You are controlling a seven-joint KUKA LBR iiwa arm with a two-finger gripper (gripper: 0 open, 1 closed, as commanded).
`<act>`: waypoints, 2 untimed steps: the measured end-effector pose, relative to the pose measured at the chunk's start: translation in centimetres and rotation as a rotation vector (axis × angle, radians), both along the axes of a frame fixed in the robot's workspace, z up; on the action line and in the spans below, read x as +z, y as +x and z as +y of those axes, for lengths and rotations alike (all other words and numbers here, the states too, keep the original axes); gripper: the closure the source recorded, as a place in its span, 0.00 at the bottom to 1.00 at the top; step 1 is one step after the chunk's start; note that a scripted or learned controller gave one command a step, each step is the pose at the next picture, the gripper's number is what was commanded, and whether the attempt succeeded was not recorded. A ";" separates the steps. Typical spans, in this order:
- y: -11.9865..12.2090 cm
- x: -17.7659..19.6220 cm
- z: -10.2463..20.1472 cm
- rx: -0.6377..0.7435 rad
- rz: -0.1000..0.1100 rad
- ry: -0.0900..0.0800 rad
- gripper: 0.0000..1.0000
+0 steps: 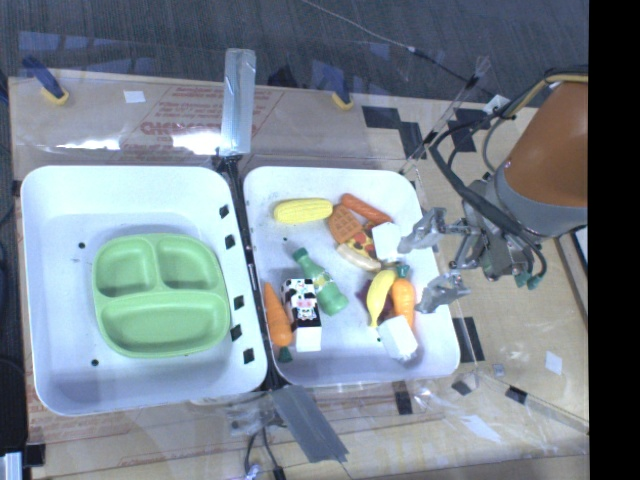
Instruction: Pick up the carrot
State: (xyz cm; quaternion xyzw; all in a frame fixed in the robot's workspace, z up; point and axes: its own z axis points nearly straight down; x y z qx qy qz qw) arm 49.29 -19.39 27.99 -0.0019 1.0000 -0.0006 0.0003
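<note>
Orange carrot (pixel 276 314) lies well beyond the gripper (pixel 430 261), across the right bin (pixel 345 368) by its far wall. Fingers stand apart, holding nothing. Risk: a second orange piece (pixel 403 296) beside the banana (pixel 378 293) sits much nearer and could be grabbed instead.

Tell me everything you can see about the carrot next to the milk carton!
The carrot is a long orange toy, plastic-looking, narrow at its top end and wider toward a small green bit at the bottom. It lies flat in the right bin, tight along the left wall, running top to bottom. The cow-spotted milk carton sits right beside it, close enough to touch or nearly so. The gripper is well away.
</note>
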 end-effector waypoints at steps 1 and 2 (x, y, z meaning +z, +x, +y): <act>3.9 -11.9 -0.7 0.160 0.009 0.005 0.00; 1.0 -18.8 -1.4 0.190 0.000 0.001 0.00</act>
